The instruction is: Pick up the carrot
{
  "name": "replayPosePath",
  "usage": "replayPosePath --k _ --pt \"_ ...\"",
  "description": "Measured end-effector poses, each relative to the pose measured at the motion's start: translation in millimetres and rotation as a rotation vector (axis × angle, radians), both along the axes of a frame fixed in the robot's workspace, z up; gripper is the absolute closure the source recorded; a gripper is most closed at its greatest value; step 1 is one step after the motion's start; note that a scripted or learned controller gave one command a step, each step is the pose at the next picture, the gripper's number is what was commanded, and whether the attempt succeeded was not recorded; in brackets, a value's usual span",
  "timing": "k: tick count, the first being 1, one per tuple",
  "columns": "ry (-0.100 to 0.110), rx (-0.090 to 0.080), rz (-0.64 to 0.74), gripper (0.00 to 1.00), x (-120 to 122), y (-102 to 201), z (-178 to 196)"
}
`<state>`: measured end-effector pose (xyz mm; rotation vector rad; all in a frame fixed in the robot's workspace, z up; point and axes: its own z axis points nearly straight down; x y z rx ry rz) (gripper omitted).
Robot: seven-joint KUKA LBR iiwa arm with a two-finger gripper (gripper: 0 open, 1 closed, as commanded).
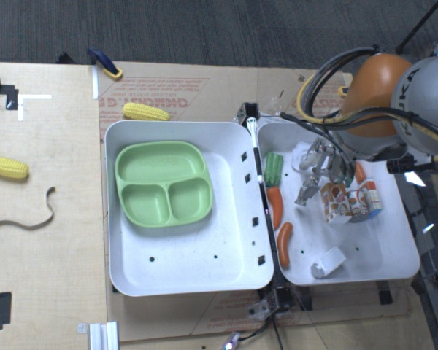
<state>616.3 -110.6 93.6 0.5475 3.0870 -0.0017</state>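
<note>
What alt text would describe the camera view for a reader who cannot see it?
The gripper hangs over the right bin, beside a small carton and apart from the carrot lying along the bin's left wall. The left bin holds a green divided plate.

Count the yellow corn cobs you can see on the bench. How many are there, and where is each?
2. One yellow corn cob lies just beyond the left white bin's far rim. The other lies at the view's left edge. The arm may hide more.
</note>
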Motion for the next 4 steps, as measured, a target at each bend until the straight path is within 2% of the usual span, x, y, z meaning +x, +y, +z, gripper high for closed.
replayPosePath --k 1,2,3,4 --pt "0.004 0.001 -0.062 0.0 -80.7 8.6 -1.5" --pt "0.0 0.0 -0.008 0.0 8.3 -59.2 -0.2" --pt "-0.002 0.001 -0.123 0.0 34.9 -110.4 7.8" --pt "0.001 0.002 -0.065 0.0 0.9 -27.9 -0.6"
